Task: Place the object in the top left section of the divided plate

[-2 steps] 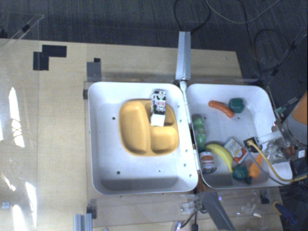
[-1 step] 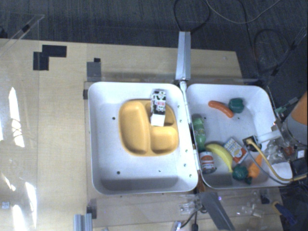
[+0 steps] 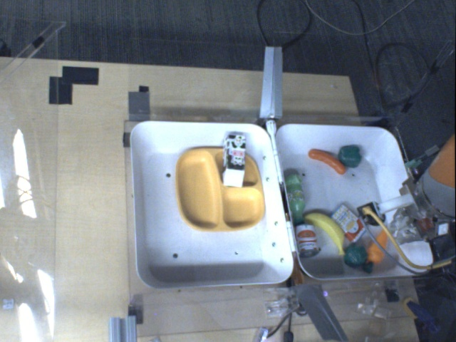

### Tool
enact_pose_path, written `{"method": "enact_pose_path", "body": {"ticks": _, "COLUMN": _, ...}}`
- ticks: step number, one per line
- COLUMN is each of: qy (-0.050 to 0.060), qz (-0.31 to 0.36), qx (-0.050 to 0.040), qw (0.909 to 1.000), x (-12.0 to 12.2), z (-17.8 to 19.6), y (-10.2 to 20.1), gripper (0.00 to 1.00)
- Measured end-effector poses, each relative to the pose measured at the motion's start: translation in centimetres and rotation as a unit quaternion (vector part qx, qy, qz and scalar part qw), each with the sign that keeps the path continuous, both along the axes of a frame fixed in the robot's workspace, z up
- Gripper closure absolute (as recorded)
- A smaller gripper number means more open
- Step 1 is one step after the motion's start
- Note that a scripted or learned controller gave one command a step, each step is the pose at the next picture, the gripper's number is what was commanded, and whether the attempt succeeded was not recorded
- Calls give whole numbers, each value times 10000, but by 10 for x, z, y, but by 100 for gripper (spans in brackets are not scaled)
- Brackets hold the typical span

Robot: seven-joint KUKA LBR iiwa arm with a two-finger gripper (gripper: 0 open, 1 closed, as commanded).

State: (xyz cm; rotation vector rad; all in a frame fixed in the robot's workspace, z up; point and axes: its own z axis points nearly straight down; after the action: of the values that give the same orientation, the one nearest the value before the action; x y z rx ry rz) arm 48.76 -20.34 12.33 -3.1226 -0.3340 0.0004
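My arm sits at the far right edge of the bench, beyond the right-hand white bin (image 3: 388, 144), and my gripper (image 3: 420, 223) is lost among cables and clutter there; I cannot tell what state it is in, and nothing shows as being carried.

The yellow divided plastic plate (image 3: 206, 191) lies in the left-hand white bin (image 3: 153, 212). A small carton with a black-and-white cow-pattern print (image 3: 234, 160) rests at the plate's upper right part, its lower end over the small compartment there and its top reaching past the plate's rim. I judge this to be the task's object, and it looks set down rather than held. Whether that compartment counts as the top left section depends on how the plate is read; from this view it looks more like the upper right.

So the placing seems done or nearly so, with my arm well apart from it. Left in the right bin are a yellow banana (image 3: 326, 228), an orange carrot-like piece (image 3: 326, 159), a green lump (image 3: 350, 154) and other small packets.
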Motion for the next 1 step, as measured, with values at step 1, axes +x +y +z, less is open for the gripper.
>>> {"method": "enact_pose_path", "body": {"ticks": 1, "qy": -1, "qz": 4, "qx": 0, "qw": 10000, "x": 0, "z": 0, "y": 0, "gripper": 0}}
